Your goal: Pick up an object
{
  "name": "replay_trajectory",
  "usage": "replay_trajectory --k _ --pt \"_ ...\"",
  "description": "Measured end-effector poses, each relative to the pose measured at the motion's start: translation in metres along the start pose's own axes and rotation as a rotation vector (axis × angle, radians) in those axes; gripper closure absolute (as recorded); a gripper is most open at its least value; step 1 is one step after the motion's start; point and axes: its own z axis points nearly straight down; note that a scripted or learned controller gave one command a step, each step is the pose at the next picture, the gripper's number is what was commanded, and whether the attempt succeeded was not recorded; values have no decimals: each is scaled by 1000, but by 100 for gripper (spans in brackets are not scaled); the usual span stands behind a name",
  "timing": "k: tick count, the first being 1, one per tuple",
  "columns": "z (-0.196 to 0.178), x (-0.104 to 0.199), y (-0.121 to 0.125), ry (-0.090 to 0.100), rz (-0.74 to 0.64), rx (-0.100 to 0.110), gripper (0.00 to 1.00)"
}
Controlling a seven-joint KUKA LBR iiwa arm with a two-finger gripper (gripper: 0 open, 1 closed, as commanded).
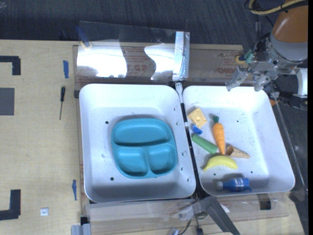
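Right bin's (254,102) far half lies open; carrot (219,137), banana (220,163) and bottle (234,184) crowd its near-left.

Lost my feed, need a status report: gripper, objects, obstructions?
Gripper above right bin's far rim, nothing between fingers. Carrot, banana, bottle lying in bin. Nothing blocking.

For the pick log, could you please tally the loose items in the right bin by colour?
Yellow: 2, the banana and the cheese wedge
Orange: 1, the carrot
Green: 1, the green stick
Blue: 2, the bottle and a small blue piece
Tan: 1, the cone
Total: 7
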Motion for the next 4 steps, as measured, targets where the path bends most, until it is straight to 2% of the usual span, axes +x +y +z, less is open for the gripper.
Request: replay_trajectory --k 1,2,3,4 --pt "138 31 -12 2 -205 8 0" --pt "168 30 -61 -1 -239 -7 0" --pt "156 30 -58 -3 -238 -15 100" --pt "1 58 -122 -1 -130 -11 100"
